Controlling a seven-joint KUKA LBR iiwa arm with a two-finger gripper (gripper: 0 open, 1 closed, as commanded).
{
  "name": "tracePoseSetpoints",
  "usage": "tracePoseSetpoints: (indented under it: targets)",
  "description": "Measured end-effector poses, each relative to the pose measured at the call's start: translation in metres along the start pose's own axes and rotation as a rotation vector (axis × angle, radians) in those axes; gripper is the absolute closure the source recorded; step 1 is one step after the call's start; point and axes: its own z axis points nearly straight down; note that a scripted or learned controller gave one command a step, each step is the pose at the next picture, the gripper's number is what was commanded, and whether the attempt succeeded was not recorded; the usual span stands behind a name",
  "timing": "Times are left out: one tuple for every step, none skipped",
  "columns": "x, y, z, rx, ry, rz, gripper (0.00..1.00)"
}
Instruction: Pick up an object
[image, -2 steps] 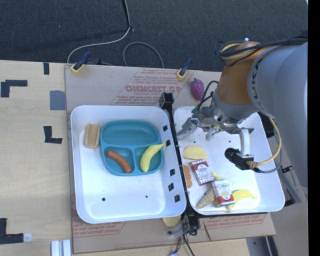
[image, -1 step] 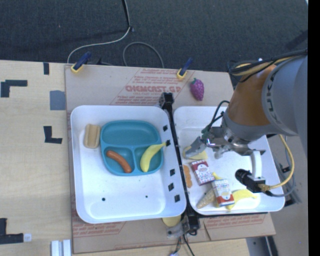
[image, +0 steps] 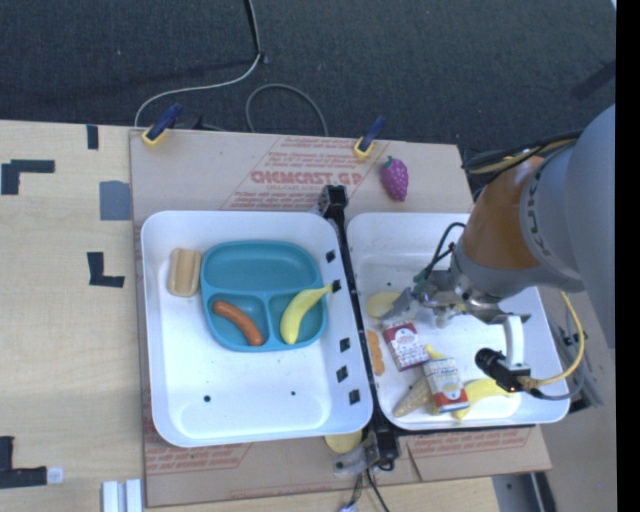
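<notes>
My gripper (image: 415, 300) reaches into the right bin (image: 400, 235) from the right, low over its left-middle part. Just left of it lies a pale yellow piece (image: 380, 303). Just below it is a red and white carton (image: 403, 346). A second small carton (image: 443, 384), a yellow banana-like toy (image: 490, 392) and a tan cone (image: 410, 400) lie nearer the front edge. An orange strip (image: 374, 352) rests against the bin's left wall. Nothing is seen held in the gripper.
The left bin (image: 180, 390) holds a blue divided plate (image: 262, 262) with a sausage (image: 238, 322) and a banana (image: 300, 310); a tan bread slice (image: 184, 272) lies beside it. Purple grapes (image: 394, 178) sit on the cardboard behind the right bin. The arm's orange band (image: 500, 225) looms over that bin.
</notes>
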Motion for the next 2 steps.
tracePoseSetpoints:
  targets:
    - [-0.093, 0.019, -0.054, -0.011, -0.005, 0.002, 0.00]
    - [0.002, 0.055, -0.035, -0.006, 0.005, -0.013, 0.00]
